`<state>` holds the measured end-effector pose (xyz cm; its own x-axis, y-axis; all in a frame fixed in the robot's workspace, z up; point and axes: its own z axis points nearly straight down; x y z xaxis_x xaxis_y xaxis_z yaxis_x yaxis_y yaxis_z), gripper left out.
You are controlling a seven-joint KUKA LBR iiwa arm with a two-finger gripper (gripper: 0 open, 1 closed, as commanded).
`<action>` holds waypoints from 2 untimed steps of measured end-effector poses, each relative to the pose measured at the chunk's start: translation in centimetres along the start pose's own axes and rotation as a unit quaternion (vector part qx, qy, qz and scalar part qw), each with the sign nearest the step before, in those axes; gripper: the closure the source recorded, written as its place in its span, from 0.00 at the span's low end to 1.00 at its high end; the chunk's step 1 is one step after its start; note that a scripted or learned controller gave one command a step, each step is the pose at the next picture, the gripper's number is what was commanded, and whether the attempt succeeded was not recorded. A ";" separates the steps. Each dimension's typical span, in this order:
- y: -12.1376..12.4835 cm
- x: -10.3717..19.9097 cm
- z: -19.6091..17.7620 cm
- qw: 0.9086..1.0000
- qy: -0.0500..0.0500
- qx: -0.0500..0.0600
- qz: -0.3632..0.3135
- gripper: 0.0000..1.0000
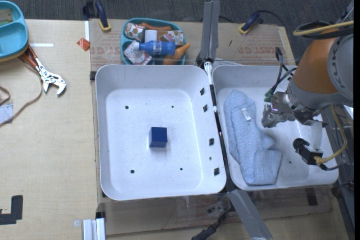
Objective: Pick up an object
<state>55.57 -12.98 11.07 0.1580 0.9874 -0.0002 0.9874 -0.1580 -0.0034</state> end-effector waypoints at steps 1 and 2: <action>0.0 0.0 0.0 1.000 0.000 0.000 0.000 0.00; -0.1 -5.6 -9.6 0.992 -0.001 -0.001 0.128 0.00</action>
